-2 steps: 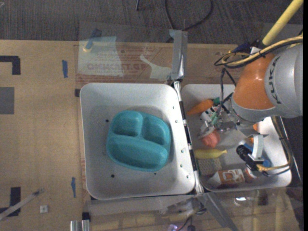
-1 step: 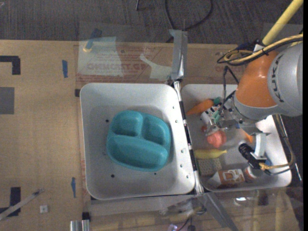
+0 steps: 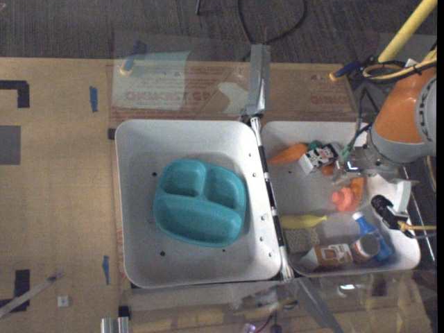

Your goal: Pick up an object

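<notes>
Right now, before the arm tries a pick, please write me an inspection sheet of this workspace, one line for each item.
Surface: wooden bench with two white bins side by side.
Job's things: right bin holds a carrot, a small white box, an orange toy, a banana, a bottle and a blue item.
Clutter: left bin holds a teal divided plate.
Grippers: hand low over the right bin, fingers unclear.
Cables: black loop on the floor behind the bench.
Surroundings: grey carpet, blue tape marks.
</notes>
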{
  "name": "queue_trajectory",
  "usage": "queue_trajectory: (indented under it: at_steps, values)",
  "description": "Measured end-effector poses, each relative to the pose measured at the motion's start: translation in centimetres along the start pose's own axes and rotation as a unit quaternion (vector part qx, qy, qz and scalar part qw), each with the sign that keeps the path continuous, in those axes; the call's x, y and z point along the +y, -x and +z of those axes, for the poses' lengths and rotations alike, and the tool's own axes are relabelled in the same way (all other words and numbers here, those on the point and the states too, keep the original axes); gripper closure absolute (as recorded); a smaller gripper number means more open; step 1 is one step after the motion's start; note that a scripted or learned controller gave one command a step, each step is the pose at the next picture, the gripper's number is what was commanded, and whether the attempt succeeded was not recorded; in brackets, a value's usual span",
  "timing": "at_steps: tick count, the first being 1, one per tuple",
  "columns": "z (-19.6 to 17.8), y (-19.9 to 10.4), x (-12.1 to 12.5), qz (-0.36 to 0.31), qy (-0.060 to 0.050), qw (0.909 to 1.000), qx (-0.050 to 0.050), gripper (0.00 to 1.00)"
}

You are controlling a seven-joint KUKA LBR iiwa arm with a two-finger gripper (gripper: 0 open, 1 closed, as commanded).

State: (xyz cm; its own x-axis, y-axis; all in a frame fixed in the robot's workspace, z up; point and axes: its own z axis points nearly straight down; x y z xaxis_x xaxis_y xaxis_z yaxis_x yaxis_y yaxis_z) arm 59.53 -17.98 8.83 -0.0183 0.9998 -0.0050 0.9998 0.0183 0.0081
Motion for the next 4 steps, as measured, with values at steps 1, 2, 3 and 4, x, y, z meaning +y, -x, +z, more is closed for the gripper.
queue_trajectory:
  at_steps: [1,2,3,4]
  values:
    - [-8.7,-2.9,6.9,-0.029,-0.001,0.9996,0.001,1.0]
    - [-8.4,-3.0,6.8,-0.03,-0.003,0.9996,0.002,0.0]
    - [-8.1,0.8,0.6,-0.049,-0.004,0.9988,0.002,0.0]
    - [-0.8,3.7,0.7,-0.09,-0.001,0.9959,0.003,0.0]
